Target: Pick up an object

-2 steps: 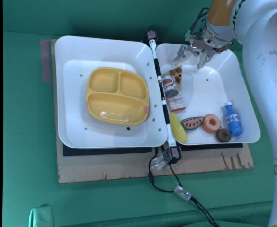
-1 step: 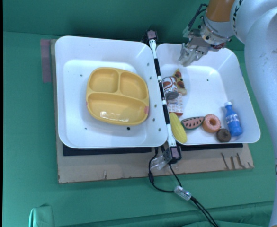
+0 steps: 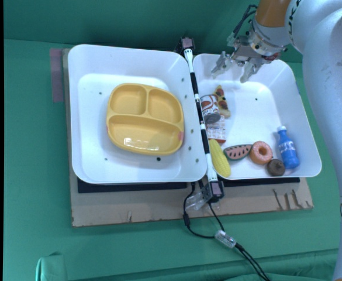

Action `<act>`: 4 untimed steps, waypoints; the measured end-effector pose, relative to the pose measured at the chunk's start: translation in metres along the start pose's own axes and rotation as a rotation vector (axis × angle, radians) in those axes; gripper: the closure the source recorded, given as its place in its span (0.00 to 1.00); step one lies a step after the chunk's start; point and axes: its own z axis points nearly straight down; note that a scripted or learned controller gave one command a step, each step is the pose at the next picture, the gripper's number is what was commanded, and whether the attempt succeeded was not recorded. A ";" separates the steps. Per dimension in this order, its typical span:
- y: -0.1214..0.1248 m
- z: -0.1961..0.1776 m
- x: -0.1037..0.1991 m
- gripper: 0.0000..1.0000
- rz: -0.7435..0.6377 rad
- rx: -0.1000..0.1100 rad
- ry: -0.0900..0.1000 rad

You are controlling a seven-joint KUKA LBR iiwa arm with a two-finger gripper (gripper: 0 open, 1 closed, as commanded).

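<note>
My gripper [image 3: 234,69] hangs over the far edge of the right bin [image 3: 258,101], fingers spread open with nothing between them. Below it, along the bin's left side, lie a small can [image 3: 210,109], a pizza slice [image 3: 221,96] and a corn cob [image 3: 219,157]. Toward the near edge sit a watermelon slice [image 3: 237,151], a glazed doughnut [image 3: 261,152], a chocolate doughnut [image 3: 275,167] and a blue bottle [image 3: 286,147].
The left bin [image 3: 89,92] holds a yellow divided plate [image 3: 145,119]. A black-and-white striped bar [image 3: 196,107] runs between the bins. Cables [image 3: 217,230] trail off the cardboard base at the front. The arm's grey body [image 3: 331,69] rises along the right.
</note>
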 end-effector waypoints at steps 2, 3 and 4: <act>0.001 0.001 0.012 1.00 -0.008 0.004 0.017; 0.001 0.000 0.009 0.00 -0.007 0.002 0.012; -0.001 0.011 0.006 0.00 -0.009 -0.002 0.000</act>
